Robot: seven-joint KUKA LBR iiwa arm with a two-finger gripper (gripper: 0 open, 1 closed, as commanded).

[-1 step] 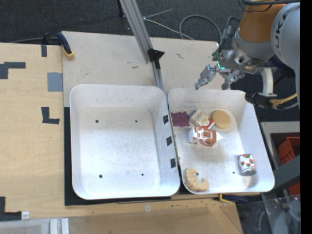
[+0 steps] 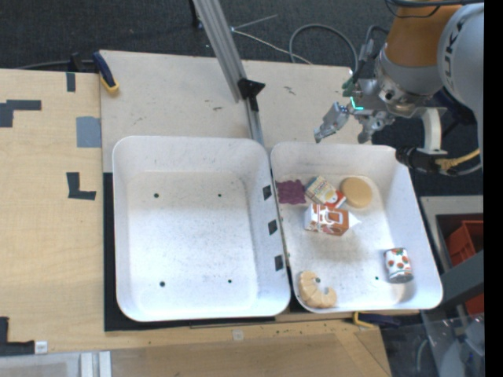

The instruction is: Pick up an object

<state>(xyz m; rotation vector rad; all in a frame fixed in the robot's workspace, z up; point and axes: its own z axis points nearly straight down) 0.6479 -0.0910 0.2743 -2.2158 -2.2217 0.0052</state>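
Camera view, from above at a slant:

- Claw (image 2: 351, 126): above the far rim of the right bin (image 2: 409, 181), over the desk (image 2: 181, 100). Fingers spread apart, nothing between them.
- Right bin contents: purple piece (image 2: 290, 192) near the inner wall; small printed packet (image 2: 321, 188) just beside it; red-and-white carton (image 2: 328, 220) touching the packet from the near side; tan round piece (image 2: 358, 192) just beside the carton, toward the far right; small can with red print (image 2: 398, 265) apart, near the right wall; pale pastry-like piece (image 2: 317, 290) at the near rim.
- Left bin (image 2: 126, 210): white, speckled.

Handling judgement:

- Carton: probably light, with thin walls likely to dent under a hard squeeze. Best taken across its narrower flat sides. Crowded by the packet, so little finger room.
- Can: probably stiff, smooth, prone to rolling or slipping. Standing free, with room on both sides. Best taken across the body.
- Pastry-like piece: likely soft or crumbly, close to the rim. Poor first choice.
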